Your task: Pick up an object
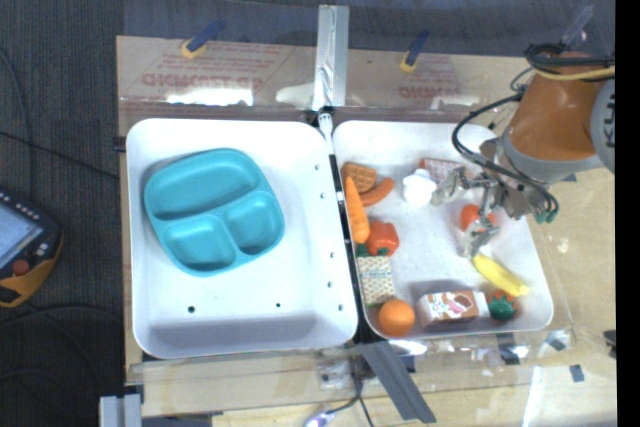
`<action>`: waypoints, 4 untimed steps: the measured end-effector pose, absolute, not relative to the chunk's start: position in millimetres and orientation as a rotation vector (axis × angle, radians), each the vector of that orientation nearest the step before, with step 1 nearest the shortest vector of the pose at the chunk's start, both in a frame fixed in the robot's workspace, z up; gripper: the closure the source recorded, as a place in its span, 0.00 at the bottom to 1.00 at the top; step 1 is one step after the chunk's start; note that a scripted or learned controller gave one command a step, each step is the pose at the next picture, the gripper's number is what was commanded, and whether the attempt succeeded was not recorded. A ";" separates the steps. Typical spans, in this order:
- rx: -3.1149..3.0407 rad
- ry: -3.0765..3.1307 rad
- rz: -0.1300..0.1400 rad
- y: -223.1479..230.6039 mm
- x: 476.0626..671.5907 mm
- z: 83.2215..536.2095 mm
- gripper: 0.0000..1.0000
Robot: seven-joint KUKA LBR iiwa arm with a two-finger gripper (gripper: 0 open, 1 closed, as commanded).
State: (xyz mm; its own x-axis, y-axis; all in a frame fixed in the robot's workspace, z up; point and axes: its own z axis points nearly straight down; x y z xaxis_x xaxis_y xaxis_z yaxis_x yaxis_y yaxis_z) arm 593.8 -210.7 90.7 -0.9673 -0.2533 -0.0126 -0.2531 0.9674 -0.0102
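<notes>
The gripper (478, 220) is seen low over the right bin (440, 140), near its right wall, with a small red-orange object (469, 214) lying at the fingers. Whether the fingers are spread or pressed together cannot be told (the metal parts blur into the clutter), so no hold can be claimed. The step in hand is judged to be the reach or grasp. A yellow banana-like toy (498, 274) lies just beside, toward the front right corner; an orange (397, 316) sits at the front edge. A blue divided tray (212, 208) rests in the left bin (160, 320). Next, a firm closure and a straight lift would be called for.
</notes>
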 end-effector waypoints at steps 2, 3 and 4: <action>0.015 3.128 -0.006 -179.5 578.1 90.8 0.00; -0.050 3.094 -0.019 -222.6 499.5 98.5 0.00; -0.293 3.112 -0.008 -206.0 605.9 90.6 0.00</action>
